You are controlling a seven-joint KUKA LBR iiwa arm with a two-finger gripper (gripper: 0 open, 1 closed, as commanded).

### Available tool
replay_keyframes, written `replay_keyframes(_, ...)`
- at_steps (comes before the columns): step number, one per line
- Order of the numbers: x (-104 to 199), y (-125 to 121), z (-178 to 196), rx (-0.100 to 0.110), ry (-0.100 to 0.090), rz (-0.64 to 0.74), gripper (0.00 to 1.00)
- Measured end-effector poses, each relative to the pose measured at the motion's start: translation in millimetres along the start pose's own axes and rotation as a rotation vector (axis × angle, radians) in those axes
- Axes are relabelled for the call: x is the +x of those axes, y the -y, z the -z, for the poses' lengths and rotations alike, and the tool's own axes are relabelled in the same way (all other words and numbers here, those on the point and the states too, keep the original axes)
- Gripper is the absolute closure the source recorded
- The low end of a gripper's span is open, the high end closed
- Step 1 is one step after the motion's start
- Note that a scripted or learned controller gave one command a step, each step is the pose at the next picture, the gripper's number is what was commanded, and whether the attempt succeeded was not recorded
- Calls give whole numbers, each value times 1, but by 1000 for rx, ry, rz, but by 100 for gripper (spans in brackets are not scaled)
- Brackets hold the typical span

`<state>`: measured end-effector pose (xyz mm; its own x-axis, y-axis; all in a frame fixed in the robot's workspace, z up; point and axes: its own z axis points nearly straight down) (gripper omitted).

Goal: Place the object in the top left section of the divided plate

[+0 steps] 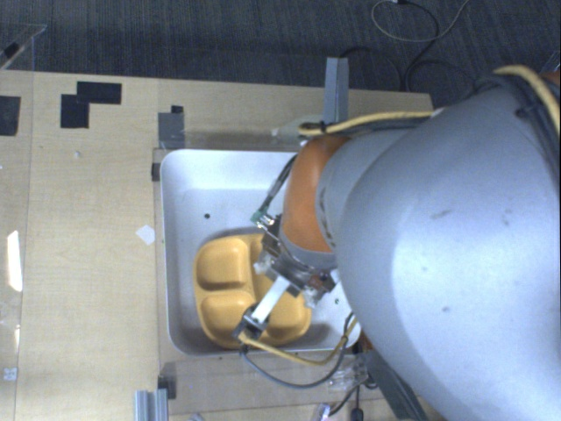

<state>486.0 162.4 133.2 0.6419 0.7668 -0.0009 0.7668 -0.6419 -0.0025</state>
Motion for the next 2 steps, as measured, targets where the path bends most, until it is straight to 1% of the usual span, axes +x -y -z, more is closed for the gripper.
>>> replay_keyframes(1,1,0,10,1,-1,4,100)
replay_keyframes(2,1,-1,20,2,-2,10,100)
